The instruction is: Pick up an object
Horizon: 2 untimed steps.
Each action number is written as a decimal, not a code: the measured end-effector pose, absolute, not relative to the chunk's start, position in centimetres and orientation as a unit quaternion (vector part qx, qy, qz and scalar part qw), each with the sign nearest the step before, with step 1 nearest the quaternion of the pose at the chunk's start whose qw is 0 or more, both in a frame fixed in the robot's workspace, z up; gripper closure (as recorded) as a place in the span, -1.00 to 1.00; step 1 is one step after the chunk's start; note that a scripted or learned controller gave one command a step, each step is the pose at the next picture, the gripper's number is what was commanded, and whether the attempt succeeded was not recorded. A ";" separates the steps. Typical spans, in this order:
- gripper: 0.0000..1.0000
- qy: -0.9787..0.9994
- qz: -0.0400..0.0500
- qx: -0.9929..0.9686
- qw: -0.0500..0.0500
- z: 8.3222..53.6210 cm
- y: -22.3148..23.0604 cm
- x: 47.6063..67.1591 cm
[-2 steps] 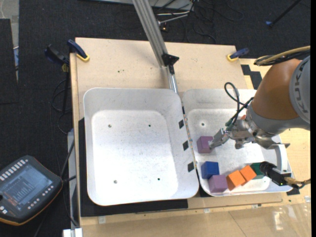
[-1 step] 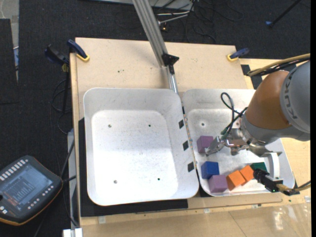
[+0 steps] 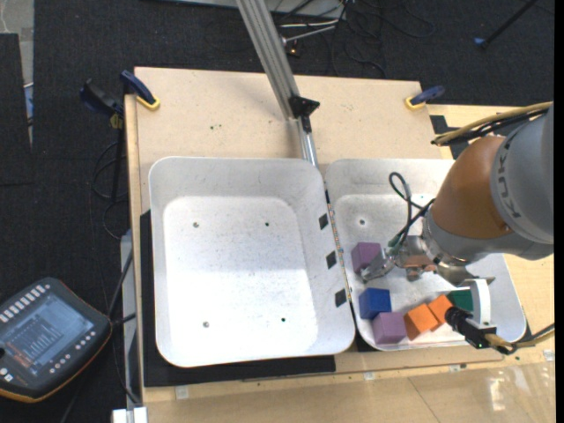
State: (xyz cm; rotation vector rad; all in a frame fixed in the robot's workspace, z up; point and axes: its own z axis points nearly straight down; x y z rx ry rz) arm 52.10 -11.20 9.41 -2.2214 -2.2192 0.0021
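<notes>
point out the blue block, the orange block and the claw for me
blue block [image 3: 374, 302]: camera view, on its top face, in the right bin.
orange block [image 3: 424, 317]: camera view, on its top face, near the bin's front edge.
claw [image 3: 382, 269]: camera view, at its tip, just beside the upper purple block [image 3: 366, 256].

All the blocks lie in the right bin, which sits just beside the left bin. One block lies behind three others near its front wall.

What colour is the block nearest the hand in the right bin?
Purple, clearest in the camera view: the block sits just left of the hand.
</notes>
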 end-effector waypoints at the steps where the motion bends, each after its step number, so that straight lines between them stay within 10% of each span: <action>1: 1.00 -0.707 -0.001 -0.707 -0.001 10.6 -11.2 52.2; 2: 1.00 -0.708 -0.002 -0.706 -0.003 16.7 -10.9 51.8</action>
